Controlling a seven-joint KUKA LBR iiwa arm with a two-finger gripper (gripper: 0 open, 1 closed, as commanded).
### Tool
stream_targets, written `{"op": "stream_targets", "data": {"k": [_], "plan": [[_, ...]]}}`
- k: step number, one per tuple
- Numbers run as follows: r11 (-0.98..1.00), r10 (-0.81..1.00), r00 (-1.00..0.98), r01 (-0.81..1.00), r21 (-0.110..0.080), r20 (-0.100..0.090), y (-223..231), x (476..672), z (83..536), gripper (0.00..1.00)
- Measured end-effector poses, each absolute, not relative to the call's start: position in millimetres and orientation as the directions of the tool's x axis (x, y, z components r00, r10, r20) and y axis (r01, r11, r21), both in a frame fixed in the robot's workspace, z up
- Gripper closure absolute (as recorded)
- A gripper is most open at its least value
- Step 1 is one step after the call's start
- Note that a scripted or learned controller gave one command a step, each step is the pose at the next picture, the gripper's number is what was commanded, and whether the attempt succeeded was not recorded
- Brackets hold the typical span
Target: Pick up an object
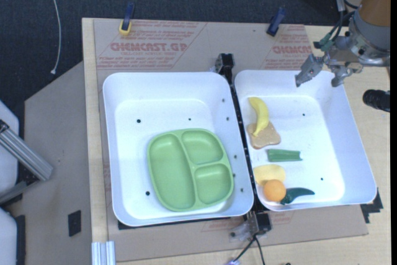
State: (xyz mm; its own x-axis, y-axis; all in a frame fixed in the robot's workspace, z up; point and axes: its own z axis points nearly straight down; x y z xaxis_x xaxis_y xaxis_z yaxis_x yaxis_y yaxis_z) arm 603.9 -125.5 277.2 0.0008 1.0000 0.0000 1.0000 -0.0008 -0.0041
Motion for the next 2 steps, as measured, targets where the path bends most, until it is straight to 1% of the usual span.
{"op": "stream_targets", "data": {"k": [1,2], "plan": [[0.0,1.0,0.0,1.0,0.001,-0.001,-125.5,604.9,279.5,0.0],[0.0,1.0,0.0,1.0,-0.002,0.0,-115.9,605.8,232.3,0.0]]}}
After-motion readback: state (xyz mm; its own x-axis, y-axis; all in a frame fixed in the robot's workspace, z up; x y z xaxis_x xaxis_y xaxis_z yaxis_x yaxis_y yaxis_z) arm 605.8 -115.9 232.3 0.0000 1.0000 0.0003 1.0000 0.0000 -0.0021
